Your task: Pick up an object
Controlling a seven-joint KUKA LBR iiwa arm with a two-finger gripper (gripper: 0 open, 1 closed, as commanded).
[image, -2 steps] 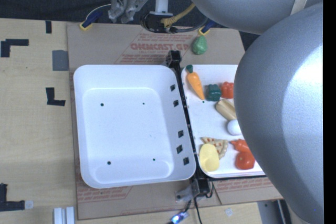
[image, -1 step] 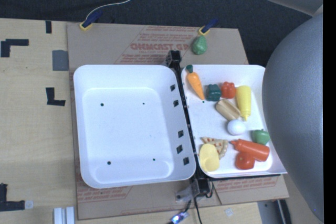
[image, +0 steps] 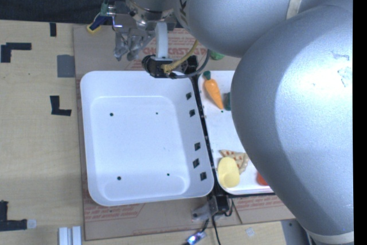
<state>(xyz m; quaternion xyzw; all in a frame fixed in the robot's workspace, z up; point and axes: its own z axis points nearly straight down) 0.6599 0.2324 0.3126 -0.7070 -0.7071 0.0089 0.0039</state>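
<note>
The likely things to pick lie in the right-hand shallow white plastic bin, much of which is covered by the arm. A smooth, tapered orange toy carrot lies near the bin's far end beside the divider. Toward the near end sit a rounded pale-yellow object and, touching its far side, a tan ridged piece with a rough surface. A small red-orange item peeks out at the arm's edge; what it is cannot be told.

The left-hand white bin shows a glossy floor with four small dark dots.

The two-finger gripper hangs beyond the far rim of the left bin, over the brown cardboard surface, well apart from every object. Nothing can be seen between its metal fingers; whether they stand wide or narrow cannot be told.

The risks, as a guess: the carrot's slick, tapering body could squirt out of a pinch, and it lies close to the divider, so a finger might strike the wall. The yellow object and ridged piece touch, so closing on one may drag the other.
</note>
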